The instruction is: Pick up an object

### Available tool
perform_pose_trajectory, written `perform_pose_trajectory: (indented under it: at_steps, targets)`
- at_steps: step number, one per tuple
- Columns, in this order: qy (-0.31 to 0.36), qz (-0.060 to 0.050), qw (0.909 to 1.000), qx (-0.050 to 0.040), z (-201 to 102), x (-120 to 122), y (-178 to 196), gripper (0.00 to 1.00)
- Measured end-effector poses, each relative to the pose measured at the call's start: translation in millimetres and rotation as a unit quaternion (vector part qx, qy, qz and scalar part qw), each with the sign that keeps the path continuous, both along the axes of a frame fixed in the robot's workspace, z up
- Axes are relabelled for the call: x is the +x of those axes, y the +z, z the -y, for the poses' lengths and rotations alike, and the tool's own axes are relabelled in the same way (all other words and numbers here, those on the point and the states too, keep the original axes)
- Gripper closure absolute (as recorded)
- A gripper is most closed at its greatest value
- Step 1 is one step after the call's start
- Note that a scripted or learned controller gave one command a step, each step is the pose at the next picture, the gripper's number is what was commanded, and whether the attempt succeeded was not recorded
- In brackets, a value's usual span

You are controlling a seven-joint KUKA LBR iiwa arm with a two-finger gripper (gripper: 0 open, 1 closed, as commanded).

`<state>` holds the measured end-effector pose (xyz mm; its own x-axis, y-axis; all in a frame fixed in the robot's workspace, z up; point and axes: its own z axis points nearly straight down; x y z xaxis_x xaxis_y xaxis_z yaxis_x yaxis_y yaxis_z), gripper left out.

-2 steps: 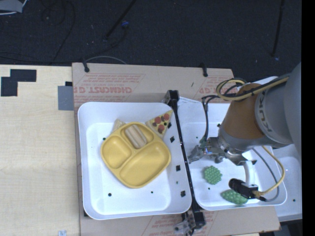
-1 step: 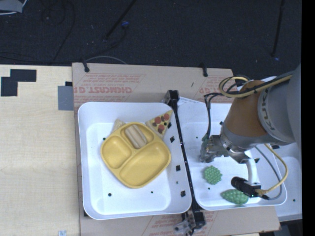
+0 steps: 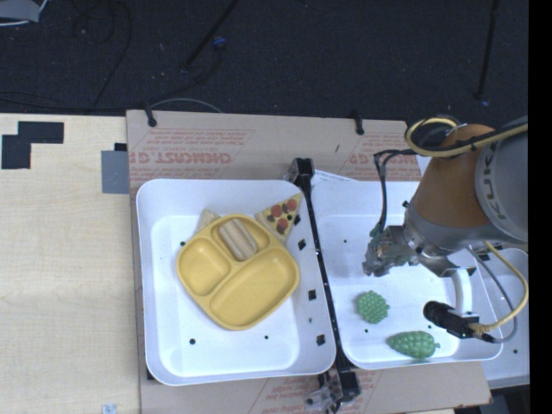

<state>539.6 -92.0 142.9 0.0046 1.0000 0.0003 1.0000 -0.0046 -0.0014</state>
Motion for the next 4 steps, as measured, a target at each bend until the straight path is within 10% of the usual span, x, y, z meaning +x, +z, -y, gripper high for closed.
perform_pose_trajectory:
  at_steps: [3,4]
  targets:
    - [0.003,0.0,1.0,-0.0001,0.8,-8.4,136.1,1.0]
    - [0.003,-0.001,1.0,0.0001,-55.2,-2.8,133.9,1.0]
